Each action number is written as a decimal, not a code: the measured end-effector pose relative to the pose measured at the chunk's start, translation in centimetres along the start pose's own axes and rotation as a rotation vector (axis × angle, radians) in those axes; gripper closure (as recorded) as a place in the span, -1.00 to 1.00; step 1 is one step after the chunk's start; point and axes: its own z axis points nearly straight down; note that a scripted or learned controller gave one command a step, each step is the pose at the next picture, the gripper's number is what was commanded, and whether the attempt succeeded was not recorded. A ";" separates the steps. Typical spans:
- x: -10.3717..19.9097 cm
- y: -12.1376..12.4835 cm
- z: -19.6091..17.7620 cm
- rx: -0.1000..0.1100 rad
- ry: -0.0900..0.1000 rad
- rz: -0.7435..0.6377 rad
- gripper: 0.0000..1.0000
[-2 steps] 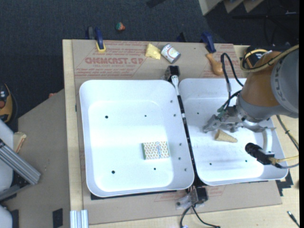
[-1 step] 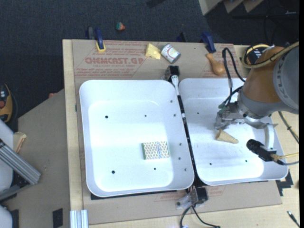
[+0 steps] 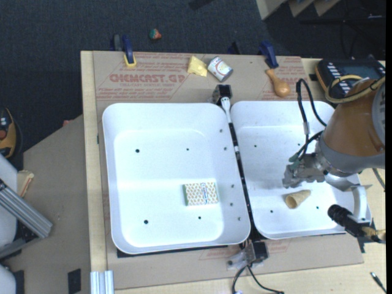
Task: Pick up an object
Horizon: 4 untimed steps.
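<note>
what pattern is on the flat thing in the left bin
White card with small green-blue dots, seen in the camera view.

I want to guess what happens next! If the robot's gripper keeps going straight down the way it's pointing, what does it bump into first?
Probably the white floor of the right bin. The gripper points down just beside the small tan cone, so it may miss it, though depth is hard to judge.
</note>
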 end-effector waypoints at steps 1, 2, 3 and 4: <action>0.9 8.9 -25.3 -0.028 -0.007 -0.007 1.00; 8.3 10.9 -16.9 0.004 0.001 -0.010 1.00; 12.8 12.0 -29.0 -0.021 -0.002 -0.009 1.00; 20.5 13.2 -20.8 0.004 -0.001 -0.010 1.00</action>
